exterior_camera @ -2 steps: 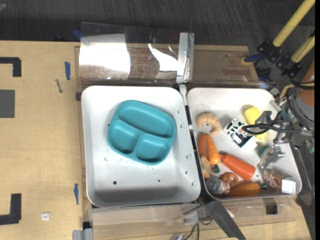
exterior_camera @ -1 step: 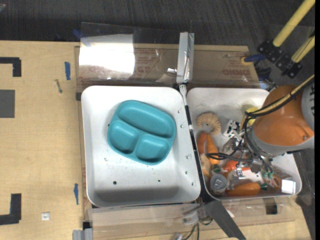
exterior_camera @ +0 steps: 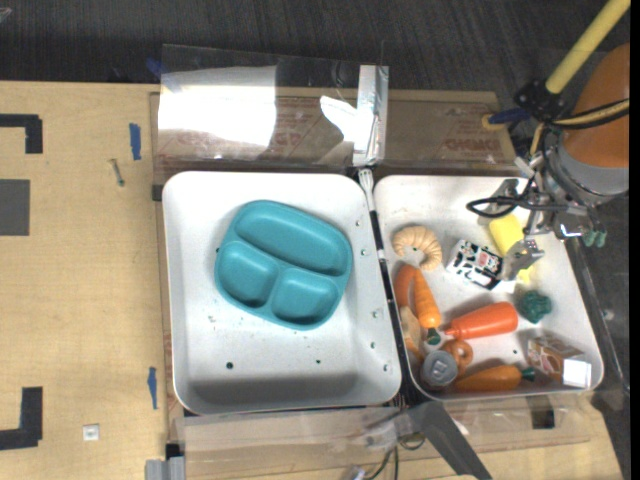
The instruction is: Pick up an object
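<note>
Bins side by side on bench. Left bin taken up by teal divided plate, lying flat mid-bin, well apart from everything else, too broad and flat for an easy pinch, probably not the target. Right bin crowded: croissant near the shared wall, upper carrot slanting just below it, grey round piece against the near rim, middle carrot and lower carrot lying crosswise, touching or nearly so. Clutter there makes a clean grab risky. Further right, patterned packet and yellow block just beside each other, with more free floor around. Gripper low over that spot, right next to yellow block, green piece just below it. Open or closed: cannot tell, tip too small and tangled with cables. Nothing visibly held. Likely candidates judged to be yellow block or packet, both resting on the bin floor. Arm reaching in from the right, orange band at the edge.
</note>
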`<state>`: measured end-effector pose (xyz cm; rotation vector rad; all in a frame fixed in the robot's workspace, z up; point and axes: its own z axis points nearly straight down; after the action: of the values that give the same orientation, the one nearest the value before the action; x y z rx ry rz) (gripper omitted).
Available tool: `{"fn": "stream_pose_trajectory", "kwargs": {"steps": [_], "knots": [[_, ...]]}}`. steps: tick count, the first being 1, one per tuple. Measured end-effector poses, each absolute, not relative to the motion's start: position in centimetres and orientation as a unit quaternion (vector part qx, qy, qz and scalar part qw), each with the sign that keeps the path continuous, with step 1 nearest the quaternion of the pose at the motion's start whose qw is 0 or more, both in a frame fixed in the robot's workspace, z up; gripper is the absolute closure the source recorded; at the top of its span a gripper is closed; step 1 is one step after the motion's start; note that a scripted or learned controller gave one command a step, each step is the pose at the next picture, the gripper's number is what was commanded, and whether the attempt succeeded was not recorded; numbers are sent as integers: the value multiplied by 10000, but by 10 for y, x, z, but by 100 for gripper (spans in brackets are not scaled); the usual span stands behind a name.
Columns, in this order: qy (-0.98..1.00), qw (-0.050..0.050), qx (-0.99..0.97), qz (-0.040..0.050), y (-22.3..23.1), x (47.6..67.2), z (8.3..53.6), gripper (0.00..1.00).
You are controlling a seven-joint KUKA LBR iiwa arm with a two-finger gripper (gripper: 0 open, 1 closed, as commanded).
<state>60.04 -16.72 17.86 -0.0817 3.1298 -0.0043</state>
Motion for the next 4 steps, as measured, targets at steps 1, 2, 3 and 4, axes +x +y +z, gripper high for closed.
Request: {"fn": "stream_pose_trajectory", "kwargs": {"steps": [1, 2, 3, 4], "knots": [[9994, 33, -356, 0, -147, 585, 113, 0], [9927, 49, 1206, 5, -185, 508, 88, 0], [9998, 37, 196, -6, -223, 583, 135, 0], [9976, 107, 680, -13, -220, 571, 94, 0]]}}
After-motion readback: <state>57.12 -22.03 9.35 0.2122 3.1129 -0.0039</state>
